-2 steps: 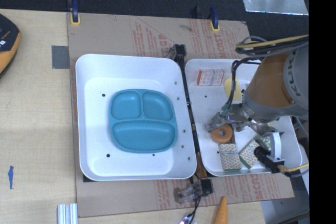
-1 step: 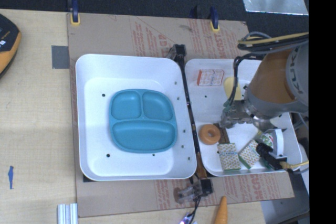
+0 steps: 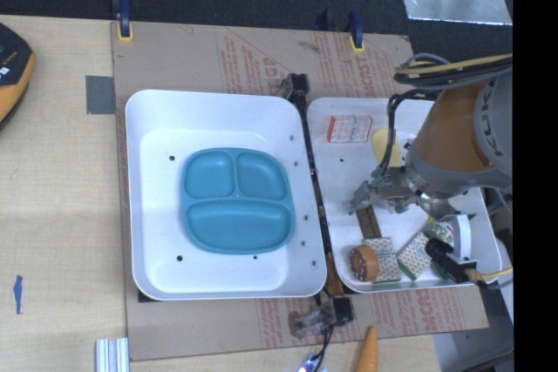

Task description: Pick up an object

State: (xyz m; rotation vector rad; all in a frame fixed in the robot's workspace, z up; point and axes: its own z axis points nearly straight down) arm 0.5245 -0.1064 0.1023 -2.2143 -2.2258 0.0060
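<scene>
My gripper [image 3: 370, 194] hangs low over the middle of the right bin [image 3: 324, 187], reaching in from the right under the arm's orange band. Just below it lies a brown stick [image 3: 369, 224]. Closer to the front of that bin sit a round brown object [image 3: 364, 262] and a green-and-white packet [image 3: 410, 257]. A white card with red print [image 3: 349, 129] lies at the bin's back. A yellow object [image 3: 384, 144] shows partly beside the arm, the rest hidden by it. Nothing is seen held in the gripper.
The left bin [image 3: 148, 187] holds a blue divided plate [image 3: 236, 199]. Another small packet [image 3: 441, 232] lies at the right, partly under the wrist. An orange-tipped item [image 3: 367, 351] rests on the bench in front of the bins.
</scene>
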